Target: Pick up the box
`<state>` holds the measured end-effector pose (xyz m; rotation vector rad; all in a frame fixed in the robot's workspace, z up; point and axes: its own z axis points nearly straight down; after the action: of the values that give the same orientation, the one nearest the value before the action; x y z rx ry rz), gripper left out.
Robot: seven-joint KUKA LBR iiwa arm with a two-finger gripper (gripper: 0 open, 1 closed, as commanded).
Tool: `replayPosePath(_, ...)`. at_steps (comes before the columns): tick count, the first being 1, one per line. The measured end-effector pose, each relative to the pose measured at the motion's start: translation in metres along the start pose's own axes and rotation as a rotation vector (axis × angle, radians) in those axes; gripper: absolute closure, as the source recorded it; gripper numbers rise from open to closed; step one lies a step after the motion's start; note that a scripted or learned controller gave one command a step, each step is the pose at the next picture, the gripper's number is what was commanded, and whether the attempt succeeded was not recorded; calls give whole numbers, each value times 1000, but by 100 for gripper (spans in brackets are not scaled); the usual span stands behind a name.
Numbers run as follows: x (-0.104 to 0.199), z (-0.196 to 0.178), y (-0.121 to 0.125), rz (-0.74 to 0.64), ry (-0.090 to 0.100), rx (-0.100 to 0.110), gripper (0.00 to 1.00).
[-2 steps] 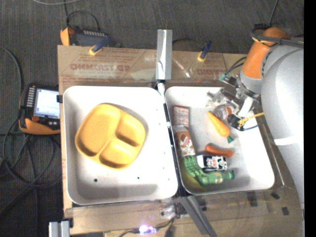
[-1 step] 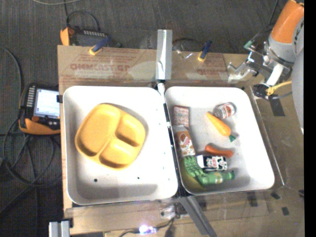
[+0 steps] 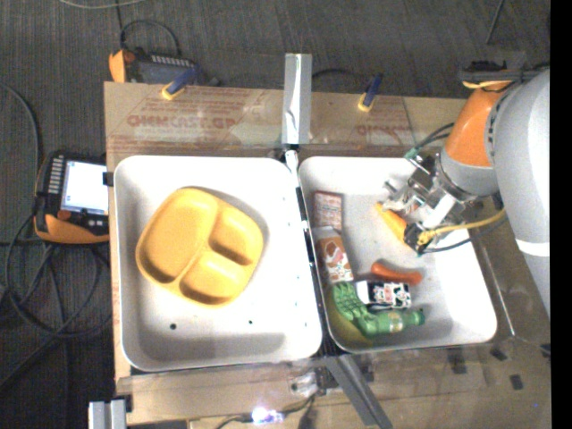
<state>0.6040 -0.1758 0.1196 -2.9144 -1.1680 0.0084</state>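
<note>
Hovering over the right white bin [image 3: 483, 324], with the box not yet gripped.

On the counter sit 2 bins; the grey arm's pincer [image 3: 413, 214] hangs near the right bin's upper edge, beside a small orange piece [image 3: 391, 219], and whether it is spread or closed I cannot tell. The flat reddish printed cardboard box [image 3: 328, 210] lies at the bin's left wall, well apart from the pincer. A good grasp likely means travelling left, centring above it, aligning across its narrow sides, then descending clear of the second printed packet [image 3: 336, 260].
</note>
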Motion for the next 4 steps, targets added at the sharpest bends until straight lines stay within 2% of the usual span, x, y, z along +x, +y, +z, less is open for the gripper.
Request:
replayPosePath(1,-15,-293,15,305,0,-3,0)
replayPosePath(2,-14,-301,15,303,-6,-3,100)
replayPosePath(3,-4,-304,-21,8,0,-3,100)
replayPosePath(4,-9,-215,-44,-275,2,-2,100)
